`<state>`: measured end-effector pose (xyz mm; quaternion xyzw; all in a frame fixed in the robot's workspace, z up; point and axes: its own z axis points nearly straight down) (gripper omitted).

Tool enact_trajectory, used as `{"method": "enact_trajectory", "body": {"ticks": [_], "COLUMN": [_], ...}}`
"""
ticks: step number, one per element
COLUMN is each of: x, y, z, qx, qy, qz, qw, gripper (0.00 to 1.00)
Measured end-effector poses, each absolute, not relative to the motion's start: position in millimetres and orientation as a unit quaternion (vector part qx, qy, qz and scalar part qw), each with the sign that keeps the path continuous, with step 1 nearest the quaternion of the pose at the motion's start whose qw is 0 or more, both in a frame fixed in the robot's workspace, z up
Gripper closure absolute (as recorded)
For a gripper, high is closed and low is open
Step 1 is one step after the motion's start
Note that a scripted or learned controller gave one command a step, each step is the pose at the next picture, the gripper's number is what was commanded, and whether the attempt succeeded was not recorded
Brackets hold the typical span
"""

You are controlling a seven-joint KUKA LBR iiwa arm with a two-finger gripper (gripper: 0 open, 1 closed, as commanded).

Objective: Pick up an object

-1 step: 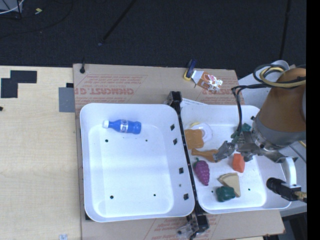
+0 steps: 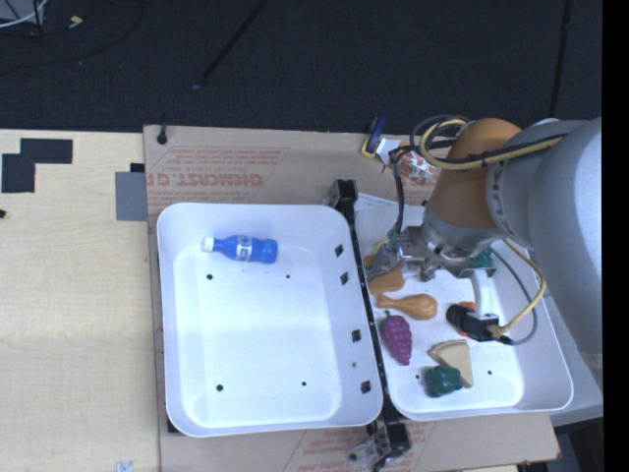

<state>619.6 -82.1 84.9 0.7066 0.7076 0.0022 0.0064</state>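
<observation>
Camera view: the grey arm with the orange band (image 2: 470, 170) is being reached into the right white bin (image 2: 545, 386), its gripper (image 2: 398, 256) poised over an orange pear-shaped toy (image 2: 413, 306). Whether anything is being gripped cannot be told. A purple grape cluster (image 2: 397, 337), a tan wedge (image 2: 454, 355) and a green lump (image 2: 441, 382) are lying nearby. A blue plastic bottle with a white cap (image 2: 242, 249) is lying in the left white bin (image 2: 187, 401).

We see a pale wooden worktop (image 2: 69, 342) with dark patches near its left edge, a printed cardboard sheet (image 2: 226, 170) laid flat on it, and behind it dark carpeted floor (image 2: 295, 47) crossed by thin cables.
</observation>
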Motion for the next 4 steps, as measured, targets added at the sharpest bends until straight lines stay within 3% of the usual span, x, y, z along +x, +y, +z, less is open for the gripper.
{"method": "enact_trajectory", "body": {"ticks": [1,2,3,4], "x": [615.0,643.2,638.7,606.1], "y": [-83,-92,-116,-136], "z": [99,95,93,88], "qx": [0.709,0.708,0.707,0.707], "qy": [0.706,0.706,0.707,0.707], "qz": [-0.0006,-0.0092,0.0013,-0.0018], "qw": [-0.002,0.0,0.001,-0.002], "gripper": [1.0,1.0,1.0,1.0]}}
